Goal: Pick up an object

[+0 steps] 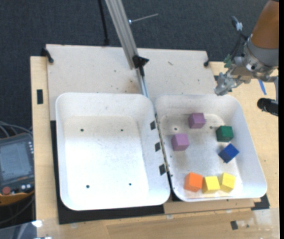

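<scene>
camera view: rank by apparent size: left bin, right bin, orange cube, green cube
1. left bin and right bin: look about alike; the slanted view makes ranking them unsure.
2. orange cube and green cube: both far smaller than the bins, near-equal; the orange one sits nearer the camera, so no ranking.

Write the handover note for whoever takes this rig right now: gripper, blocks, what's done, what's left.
Gripper: hanging above the far rim of the right bin, nothing visibly in it; fingers too blurred to judge.
Blocks, all in the right bin: two purple blocks, green block, blue block, and along the near wall an orange block beside two yellow blocks.
Left bin: no blocks.
Done: nothing picked yet.
Left: descend on one block, grip, lift. The green block lies nearest the gripper.
</scene>
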Robot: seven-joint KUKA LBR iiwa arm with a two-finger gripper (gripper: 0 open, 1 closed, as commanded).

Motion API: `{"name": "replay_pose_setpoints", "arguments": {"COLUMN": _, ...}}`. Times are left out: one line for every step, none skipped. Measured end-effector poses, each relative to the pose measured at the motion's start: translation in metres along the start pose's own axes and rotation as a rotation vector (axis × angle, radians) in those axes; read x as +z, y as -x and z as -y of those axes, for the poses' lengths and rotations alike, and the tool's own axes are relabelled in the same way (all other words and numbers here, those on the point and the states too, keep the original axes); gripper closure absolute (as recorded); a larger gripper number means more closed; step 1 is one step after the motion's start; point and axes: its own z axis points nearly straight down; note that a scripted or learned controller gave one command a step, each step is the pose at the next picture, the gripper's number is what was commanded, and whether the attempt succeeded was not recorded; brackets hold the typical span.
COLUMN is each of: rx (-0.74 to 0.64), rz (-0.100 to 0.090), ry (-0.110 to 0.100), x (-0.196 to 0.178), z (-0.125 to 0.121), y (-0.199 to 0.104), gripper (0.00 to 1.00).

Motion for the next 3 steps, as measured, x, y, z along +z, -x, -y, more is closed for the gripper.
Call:
{"name": "replay_pose_setpoints", "arguments": {"rx": -0.002, "rz": -0.001, "ry": -0.004, "x": -0.022, "z": -0.001, "y": 0.001, "gripper": 1.0}}
{"name": "replay_pose_setpoints", "arguments": {"rx": 0.001, "rz": -0.003, "ry": -0.008, "x": -0.027, "z": 0.017, "y": -0.052, "gripper": 1.0}}
{"name": "replay_pose_setpoints", "arguments": {"rx": 0.0, "rz": -0.003, "ry": -0.009, "x": -0.025, "z": 0.032, "y": -0.092, "gripper": 1.0}}
